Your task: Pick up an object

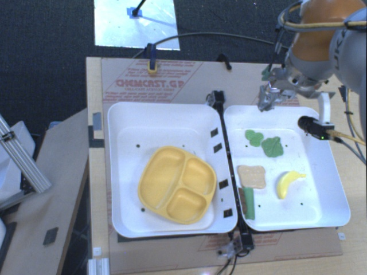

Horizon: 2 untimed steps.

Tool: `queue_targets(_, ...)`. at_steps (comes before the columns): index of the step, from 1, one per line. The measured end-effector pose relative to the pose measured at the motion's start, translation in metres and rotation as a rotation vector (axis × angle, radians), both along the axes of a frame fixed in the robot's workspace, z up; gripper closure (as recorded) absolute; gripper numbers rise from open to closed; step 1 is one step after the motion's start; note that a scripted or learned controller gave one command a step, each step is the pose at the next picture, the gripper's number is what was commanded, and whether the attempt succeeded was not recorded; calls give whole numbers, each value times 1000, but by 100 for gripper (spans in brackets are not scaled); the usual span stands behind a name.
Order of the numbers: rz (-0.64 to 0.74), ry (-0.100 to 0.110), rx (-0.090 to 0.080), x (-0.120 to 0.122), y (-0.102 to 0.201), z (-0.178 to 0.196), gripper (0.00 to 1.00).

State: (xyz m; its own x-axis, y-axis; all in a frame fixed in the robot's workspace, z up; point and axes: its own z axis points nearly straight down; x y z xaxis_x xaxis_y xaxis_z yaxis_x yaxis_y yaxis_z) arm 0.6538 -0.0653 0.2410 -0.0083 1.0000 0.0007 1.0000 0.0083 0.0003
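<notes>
The right bin (327, 211) holds two green leafy pieces (254, 137) (273, 146), a tan slice of toast (252, 176), a yellow banana (288, 183) and a green stick (249, 203) by its left wall. My gripper (267, 102) hangs over the far edge of this bin, above and behind the leafy pieces, with nothing seen between its fingers.
A yellow divided plate (177, 184) lies in the left bin (123, 153). A black divider strip (223, 148) runs between the two bins. A shiny metal sheet (135, 15) lies behind the bench at the upper left.
</notes>
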Motion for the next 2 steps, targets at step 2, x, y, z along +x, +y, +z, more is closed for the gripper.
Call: queue_targets(2, 1, 0, 1, -18, 93, -4, 100)
